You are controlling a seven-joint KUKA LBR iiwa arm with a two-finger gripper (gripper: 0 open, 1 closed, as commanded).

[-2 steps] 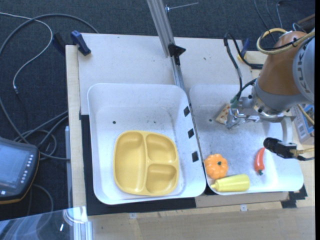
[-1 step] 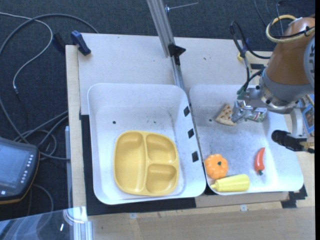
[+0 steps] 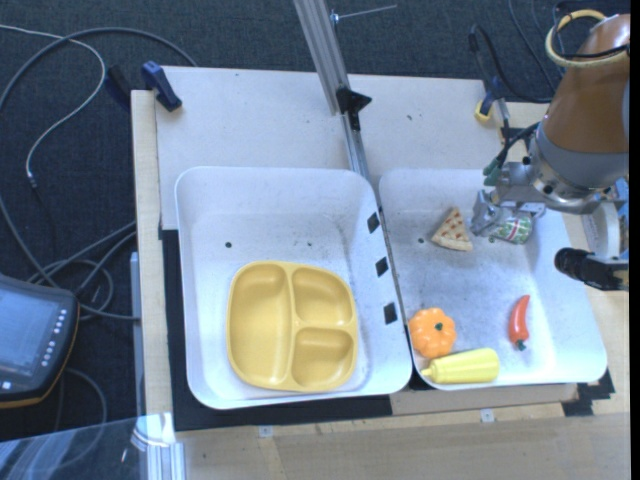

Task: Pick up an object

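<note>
Yellow plastic first: I see a smooth corn cob at the right bin's lower rim, beside a ribbed orange pumpkin. A glossy red chili lies right of them. Higher up, a waffle-textured pizza wedge sits beside the gripper, clenched around a green-labelled can. Frame left, a yellow compartment tray.
</note>
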